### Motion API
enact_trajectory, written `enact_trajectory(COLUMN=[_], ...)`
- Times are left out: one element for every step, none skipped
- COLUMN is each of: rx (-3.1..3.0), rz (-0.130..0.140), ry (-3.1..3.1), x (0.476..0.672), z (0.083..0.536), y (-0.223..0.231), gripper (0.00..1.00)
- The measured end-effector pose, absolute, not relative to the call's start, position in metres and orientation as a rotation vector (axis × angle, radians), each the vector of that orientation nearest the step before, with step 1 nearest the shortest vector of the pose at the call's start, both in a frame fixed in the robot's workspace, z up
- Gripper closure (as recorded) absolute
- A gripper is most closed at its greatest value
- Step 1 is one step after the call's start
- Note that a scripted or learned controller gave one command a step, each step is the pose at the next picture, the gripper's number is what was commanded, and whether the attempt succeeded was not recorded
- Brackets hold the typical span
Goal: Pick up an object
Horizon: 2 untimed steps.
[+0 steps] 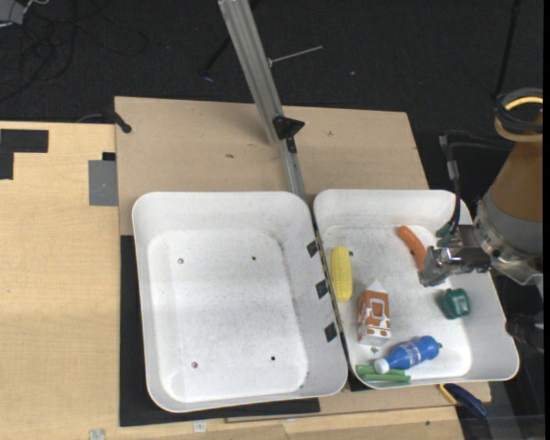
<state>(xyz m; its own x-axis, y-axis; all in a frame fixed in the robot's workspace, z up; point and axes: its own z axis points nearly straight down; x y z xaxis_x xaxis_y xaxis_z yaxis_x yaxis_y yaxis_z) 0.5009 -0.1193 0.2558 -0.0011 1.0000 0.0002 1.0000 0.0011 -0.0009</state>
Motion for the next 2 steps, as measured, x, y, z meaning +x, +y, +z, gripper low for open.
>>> enact_trajectory(rx=[-2.215,-2.214], rz=[-0.001,0.0], ry=[-2.225,-2.225], x=[0.53,0.562], z=[0.259,0.252], y=[-0.071,-0.02], gripper=[1.0,1.0])
